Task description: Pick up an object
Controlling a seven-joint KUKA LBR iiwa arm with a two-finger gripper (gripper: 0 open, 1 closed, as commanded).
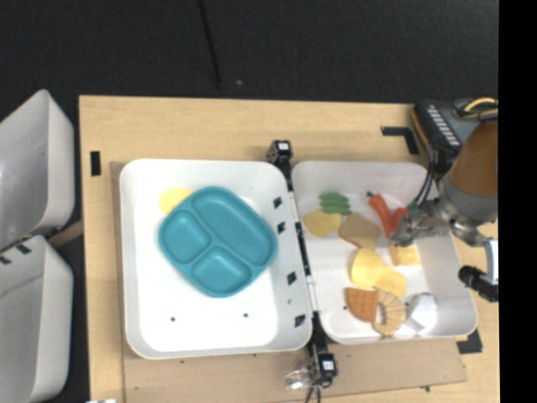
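Gripper point(403, 232) is low in the right bin point(445, 313), near its right wall, approx mid-height. Can't tell finger state from here, too small and dark vs the wrist. Nothing visibly held.

Closest items: red chili-shaped toy point(384, 211) touching or just left of the tip, pale yellow block point(405, 254) just below it, tan flat piece point(361, 231) further left. I can't say which one it's actually on.

Further out in the same bin: green piece point(334, 201) and yellow lemon-ish piece point(320, 223) toward the left wall, round yellow piece point(369, 269) mid-bin, orange/tan fan-shaped slices point(373, 305) by the front edge, small whitish thing point(422, 309) at the front-right corner.

Left bin point(143, 326): blue divided plate point(216, 240), yellow bit point(174, 198) poking out at its back-left.

My read: descent/grasp stage, pick not confirmed. Next needs a close on the chili or block, then straight lift; clutter's tight, so neighbours may drag.
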